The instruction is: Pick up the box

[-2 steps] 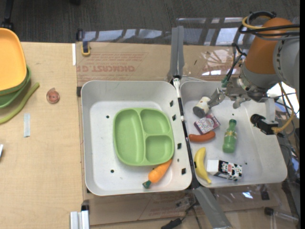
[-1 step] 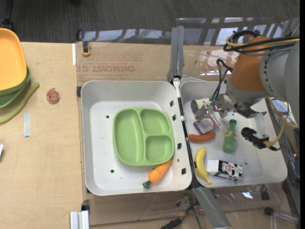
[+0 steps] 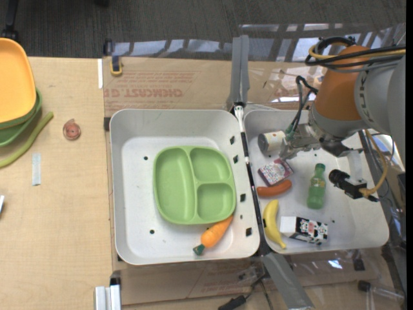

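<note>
The small black-and-white printed carton box [image 3: 310, 229] lies flat near the front edge of the right white bin [image 3: 377, 234], just beside the yellow banana [image 3: 272, 223] that curves along the bin's front left corner. The grey arm's pincer [image 3: 288, 141] sits toward the bin's back left corner, well apart from the box, close to a white cylinder-shaped piece [image 3: 271, 140] and above a purple-and-white packet [image 3: 275, 172]; I cannot tell whether it is spread or pressed together. From where I stand, the worry is crowding: a red sausage-like toy [image 3: 275, 188] and a green plastic bottle [image 3: 316, 186] stand between the pincer and the box, so a low sweep could topple the bottle or drag the packet. The box lies so flat that the grip might slide off its top, or catch the banana instead. The left white bin [image 3: 122, 192], with its green divided plate [image 3: 195, 185] and toy carrot [image 3: 215, 234], looks out of harm's way.
</note>
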Controlling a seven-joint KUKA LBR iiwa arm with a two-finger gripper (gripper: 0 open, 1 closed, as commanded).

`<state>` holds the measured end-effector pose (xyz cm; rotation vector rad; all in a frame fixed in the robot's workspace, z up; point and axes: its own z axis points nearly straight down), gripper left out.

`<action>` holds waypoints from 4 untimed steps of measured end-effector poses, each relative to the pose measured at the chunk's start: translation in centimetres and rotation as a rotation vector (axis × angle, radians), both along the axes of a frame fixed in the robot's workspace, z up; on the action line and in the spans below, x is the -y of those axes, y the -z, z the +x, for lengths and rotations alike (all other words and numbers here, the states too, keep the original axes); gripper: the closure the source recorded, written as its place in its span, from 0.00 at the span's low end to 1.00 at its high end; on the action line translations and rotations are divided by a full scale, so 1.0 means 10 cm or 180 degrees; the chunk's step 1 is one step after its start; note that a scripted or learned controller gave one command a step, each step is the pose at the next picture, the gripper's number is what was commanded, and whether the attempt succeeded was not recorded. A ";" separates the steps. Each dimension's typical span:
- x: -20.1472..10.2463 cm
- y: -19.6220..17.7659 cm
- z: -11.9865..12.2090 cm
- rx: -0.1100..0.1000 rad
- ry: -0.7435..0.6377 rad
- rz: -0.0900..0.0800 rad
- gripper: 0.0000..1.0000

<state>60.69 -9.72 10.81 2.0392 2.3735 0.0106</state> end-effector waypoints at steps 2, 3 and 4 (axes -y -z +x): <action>-0.46 -1.12 -0.50 -0.0049 0.0147 0.0006 0.00; -0.50 -0.82 -0.28 -0.0051 0.0500 0.0009 0.00; 0.10 0.15 -0.09 -0.0038 0.0618 0.0010 0.00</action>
